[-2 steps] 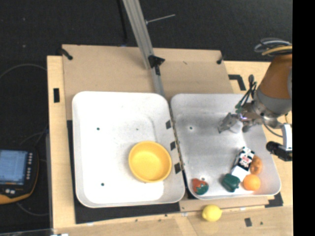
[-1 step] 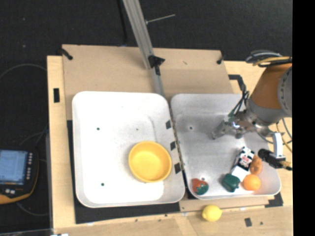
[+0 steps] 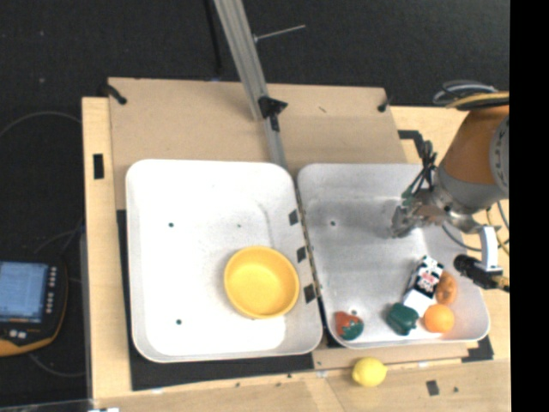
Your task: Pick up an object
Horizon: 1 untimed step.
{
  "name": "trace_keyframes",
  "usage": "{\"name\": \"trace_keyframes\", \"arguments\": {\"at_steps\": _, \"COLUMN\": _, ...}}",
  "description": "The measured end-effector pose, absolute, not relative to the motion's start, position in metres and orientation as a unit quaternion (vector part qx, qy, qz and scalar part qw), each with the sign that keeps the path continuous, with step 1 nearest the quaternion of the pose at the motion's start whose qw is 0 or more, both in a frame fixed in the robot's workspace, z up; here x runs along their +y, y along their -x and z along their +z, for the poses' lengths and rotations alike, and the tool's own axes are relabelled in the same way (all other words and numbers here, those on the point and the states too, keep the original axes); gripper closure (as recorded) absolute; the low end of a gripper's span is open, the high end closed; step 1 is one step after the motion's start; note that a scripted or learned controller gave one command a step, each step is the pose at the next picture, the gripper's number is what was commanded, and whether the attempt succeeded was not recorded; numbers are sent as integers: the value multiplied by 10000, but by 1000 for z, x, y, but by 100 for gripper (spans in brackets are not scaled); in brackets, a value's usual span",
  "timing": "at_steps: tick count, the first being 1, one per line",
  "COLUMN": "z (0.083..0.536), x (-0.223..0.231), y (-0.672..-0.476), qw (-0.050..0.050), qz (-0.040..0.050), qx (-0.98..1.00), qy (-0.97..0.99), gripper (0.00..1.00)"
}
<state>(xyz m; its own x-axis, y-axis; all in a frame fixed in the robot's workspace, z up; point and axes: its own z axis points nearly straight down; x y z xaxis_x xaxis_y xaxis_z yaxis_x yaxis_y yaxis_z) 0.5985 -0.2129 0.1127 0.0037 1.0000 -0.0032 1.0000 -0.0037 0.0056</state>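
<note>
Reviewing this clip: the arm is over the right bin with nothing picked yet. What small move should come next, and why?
Probably shift the hand toward the bin's near corner and lower it there. It hangs above a bare stretch of the right bin, while the objects cluster nearer the camera: the black-and-white toy, orange ball, dark green piece and red piece. The toy looks closest.

You are looking at a robotics lab or test cell, not a home. A plywood desk (image 3: 214,127) stands on dark carpet-like flooring (image 3: 51,41) and carries two shallow white bins (image 3: 171,196) side by side. A slanted metal mounting rail (image 3: 244,50) rises from the desk's far edge. A handheld control pendant with a lit screen (image 3: 26,303) lies to the left, cables trailing near it. An industrial arm with an orange band (image 3: 472,148) reaches in from the right.
</note>
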Motion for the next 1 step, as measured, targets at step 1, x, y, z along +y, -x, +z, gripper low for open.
{"name": "trace_keyframes", "arguments": {"at_steps": 1, "z": 156, "x": -213, "y": -599, "qw": 24, "qz": 13, "qx": 7069, "qy": -7073, "gripper": 100}}
